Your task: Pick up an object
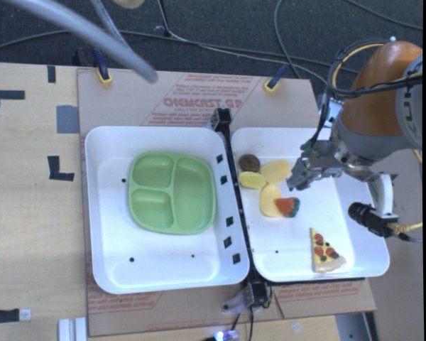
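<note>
nothing is seen lifted yet: the gripper [299, 177] is held low in the right bin [355, 261], just above the toy foods, where the strawberry [289, 206] lies nearest, and its state cannot be told.

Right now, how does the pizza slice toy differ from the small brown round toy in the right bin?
The triangular yellow pizza slice toy with red spots lies alone near the right white bin's front edge; the small brown round toy sits at the back, beside yellow pieces. The slice is larger and multicoloured; the round one is plain dark. Both lie flat, ungrasped.
</note>
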Available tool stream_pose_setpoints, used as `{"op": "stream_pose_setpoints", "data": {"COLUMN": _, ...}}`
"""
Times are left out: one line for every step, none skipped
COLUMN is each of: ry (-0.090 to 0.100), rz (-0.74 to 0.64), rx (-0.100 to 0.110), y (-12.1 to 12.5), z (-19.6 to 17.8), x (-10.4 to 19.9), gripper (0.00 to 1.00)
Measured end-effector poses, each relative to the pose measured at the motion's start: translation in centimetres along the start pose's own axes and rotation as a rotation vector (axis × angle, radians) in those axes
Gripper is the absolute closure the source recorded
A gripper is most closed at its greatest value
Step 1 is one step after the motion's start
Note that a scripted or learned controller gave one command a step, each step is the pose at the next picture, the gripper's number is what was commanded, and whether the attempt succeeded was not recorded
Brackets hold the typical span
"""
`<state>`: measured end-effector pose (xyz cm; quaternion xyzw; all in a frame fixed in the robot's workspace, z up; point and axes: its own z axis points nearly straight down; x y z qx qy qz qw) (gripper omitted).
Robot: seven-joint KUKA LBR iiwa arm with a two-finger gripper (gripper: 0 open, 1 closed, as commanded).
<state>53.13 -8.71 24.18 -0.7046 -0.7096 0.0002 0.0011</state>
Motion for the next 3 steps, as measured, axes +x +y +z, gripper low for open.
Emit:
{"op": "stream_pose_setpoints", "data": {"ry": 0.000, "rz": 0.000, "rx": 0.000, "y": 2.4, "z": 1.4, "x": 5.1, "gripper": 1.00}}
{"op": "stream_pose_setpoints", "data": {"ry": -0.001, "rz": 0.001, "rx": 0.000, "y": 4.2, "z": 1.9, "x": 9.1, "gripper": 1.00}}
{"op": "stream_pose_setpoints", "data": {"ry": 0.000, "rz": 0.000, "rx": 0.000, "y": 5.2, "z": 2.1, "x": 14.9, "gripper": 1.00}}
